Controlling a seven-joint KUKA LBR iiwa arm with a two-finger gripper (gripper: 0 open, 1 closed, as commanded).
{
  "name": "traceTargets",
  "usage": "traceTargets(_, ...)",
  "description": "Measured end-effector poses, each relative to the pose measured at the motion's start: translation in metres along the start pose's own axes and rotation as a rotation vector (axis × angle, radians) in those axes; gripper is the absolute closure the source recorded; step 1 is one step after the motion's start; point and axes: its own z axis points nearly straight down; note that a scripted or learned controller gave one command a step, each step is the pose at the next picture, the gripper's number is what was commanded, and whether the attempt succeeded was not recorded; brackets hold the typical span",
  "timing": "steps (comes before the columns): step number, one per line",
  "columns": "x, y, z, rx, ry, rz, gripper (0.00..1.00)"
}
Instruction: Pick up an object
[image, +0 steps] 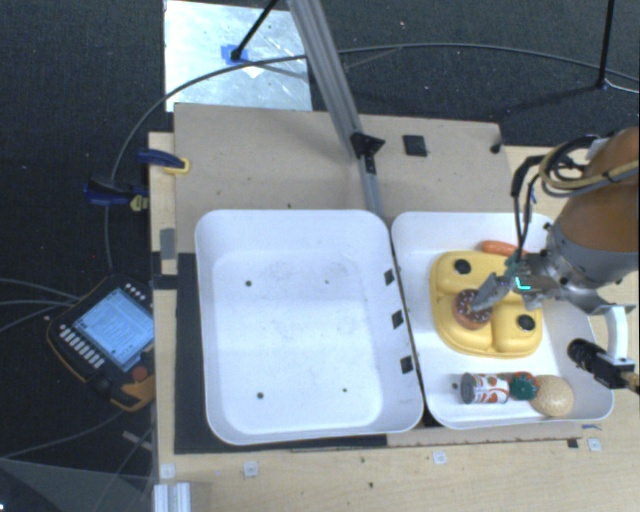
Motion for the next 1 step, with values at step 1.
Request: traceTargets(1,0.0,0.0006,-0.0008,-0.002,0.0,0.0,0.0)
